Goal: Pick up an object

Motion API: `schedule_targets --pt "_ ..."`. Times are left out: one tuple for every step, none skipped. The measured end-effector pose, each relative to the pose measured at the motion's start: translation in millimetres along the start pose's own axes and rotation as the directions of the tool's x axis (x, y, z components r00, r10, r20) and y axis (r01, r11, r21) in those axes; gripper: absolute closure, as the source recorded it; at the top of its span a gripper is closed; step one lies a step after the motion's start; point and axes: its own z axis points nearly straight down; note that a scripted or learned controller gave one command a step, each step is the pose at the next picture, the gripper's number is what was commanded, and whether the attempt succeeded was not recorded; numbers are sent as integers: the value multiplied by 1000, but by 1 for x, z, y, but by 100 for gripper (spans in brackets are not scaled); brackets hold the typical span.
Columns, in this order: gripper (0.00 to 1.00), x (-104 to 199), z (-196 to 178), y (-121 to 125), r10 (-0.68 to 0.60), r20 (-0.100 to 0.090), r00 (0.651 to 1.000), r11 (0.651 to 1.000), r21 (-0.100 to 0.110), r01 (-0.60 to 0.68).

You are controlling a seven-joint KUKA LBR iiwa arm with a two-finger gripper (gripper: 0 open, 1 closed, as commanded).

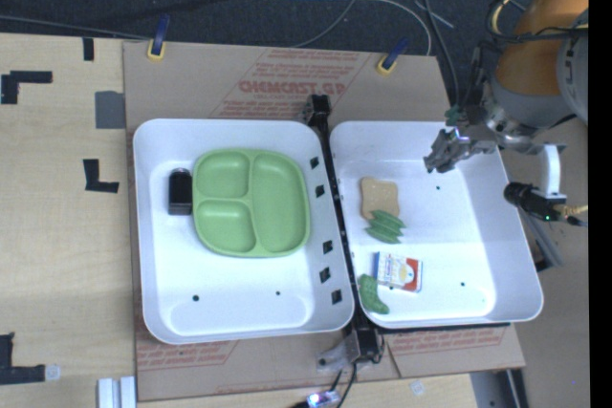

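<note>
Here, starting at your left, the left bin (153, 234) holds a small black block (179, 191) just beside a green divided plate (251, 203). In the right bin (478, 244) you see a tan bread slice (379, 196) touching a green pod (385, 225), then a white-and-red carton (397, 272) and another green piece (372, 293). The gripper (443, 154) hovers at that bin's far right corner; whether its fingers are parted I cannot tell.

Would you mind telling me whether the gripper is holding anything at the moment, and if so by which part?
Nothing is held. The gripper hangs above the far right part of the right bin, apart from the bread slice and other items.
</note>
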Motion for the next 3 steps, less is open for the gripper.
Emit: schedule_targets --pt "100 1 -43 -1 -1 0 1000 1000 0 1" --pt "100 63 -35 -8 -6 -2 1000 1000 5 6" --pt "100 119 -20 -10 -5 -2 1000 1000 7 5"
